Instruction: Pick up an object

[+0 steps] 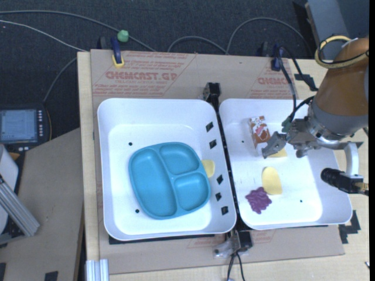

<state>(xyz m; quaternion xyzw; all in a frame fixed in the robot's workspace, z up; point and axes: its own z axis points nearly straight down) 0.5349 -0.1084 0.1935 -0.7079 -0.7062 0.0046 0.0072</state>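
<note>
Pincer (274,147) low over right bin (304,212), at its upper middle. Finger spread not resolvable from this slant; cannot tell whether anything is held.

Candidates in right bin: red-and-white packet (258,130) just left of pincer; small yellow piece (279,153) directly at the tip, partly hidden; pale yellow oval (271,180) below; purple cluster (258,199) touching or just beside the oval's lower left.

Left bin (117,174): blue divided tray (170,179) and a small yellow item (208,168) at its right edge.

Judgement: descent toward the yellow piece under the tip.

- Centre over the piece before closing.
- Keep clear of packet, near enough to be nudged.
- Close fully, then lift straight up.
- Confirm piece between fingers before calling it a pick.
</note>
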